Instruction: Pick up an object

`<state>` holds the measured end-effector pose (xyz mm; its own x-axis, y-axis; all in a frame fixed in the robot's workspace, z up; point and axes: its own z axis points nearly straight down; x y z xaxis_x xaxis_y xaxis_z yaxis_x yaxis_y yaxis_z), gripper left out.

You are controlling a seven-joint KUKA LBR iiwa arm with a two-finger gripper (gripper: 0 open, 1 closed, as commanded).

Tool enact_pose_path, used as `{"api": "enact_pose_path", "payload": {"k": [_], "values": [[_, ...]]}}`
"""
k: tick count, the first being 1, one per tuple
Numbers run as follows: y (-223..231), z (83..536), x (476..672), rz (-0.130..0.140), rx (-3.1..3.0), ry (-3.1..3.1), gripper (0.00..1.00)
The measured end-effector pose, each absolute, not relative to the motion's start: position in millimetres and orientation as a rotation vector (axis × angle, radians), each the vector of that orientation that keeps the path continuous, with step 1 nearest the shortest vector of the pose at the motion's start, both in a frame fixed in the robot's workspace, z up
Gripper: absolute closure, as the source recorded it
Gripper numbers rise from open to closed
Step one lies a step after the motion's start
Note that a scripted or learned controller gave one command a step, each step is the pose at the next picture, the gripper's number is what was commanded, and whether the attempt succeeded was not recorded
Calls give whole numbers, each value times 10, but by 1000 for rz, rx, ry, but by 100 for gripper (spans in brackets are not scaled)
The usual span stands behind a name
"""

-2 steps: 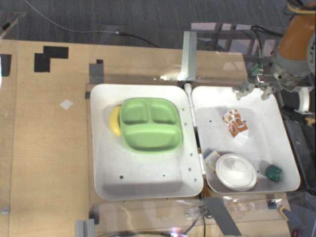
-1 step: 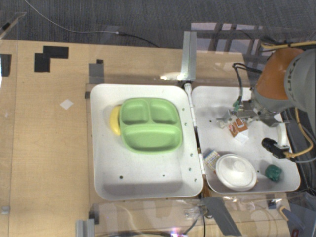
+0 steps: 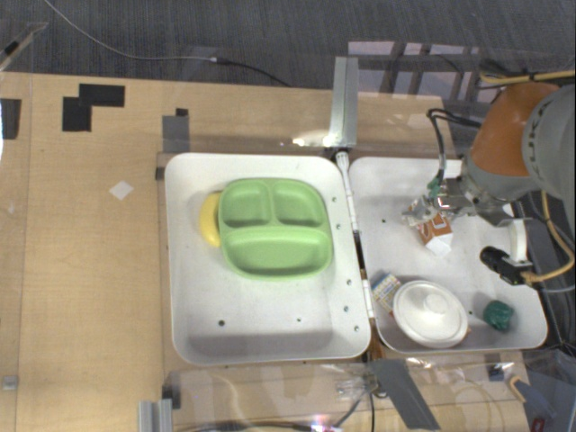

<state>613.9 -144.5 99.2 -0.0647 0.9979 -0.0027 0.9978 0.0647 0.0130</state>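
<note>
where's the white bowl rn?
The white bowl sits in the right bin, near its front edge, between a small blue-and-white item and a dark green object.

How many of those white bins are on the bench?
2. The left bin holds a green divided plate; the right bin sits against it, where the gripper reaches in.

I see a green divided plate point(image 3: 273, 226) in the left bin point(image 3: 189, 268), lying partly over a yellow object point(image 3: 209, 220) towards that bin's left wall. In the right bin point(image 3: 387, 187) my claw point(image 3: 433, 207) sits just above a small orange-and-white carton point(image 3: 436, 231), with a white bowl point(image 3: 432, 312) and a green object point(image 3: 498, 314) along the near edge.
</note>
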Motion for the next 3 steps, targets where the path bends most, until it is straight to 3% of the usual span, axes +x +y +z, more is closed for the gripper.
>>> {"api": "enact_pose_path", "payload": {"k": [1,2,3], "values": [[-668,2021,5939,7,2198,2239,100],[-1098,1654,5554,1,2576,1798,100],[-1401,1765,5533,2,2611,1745,100]]}}
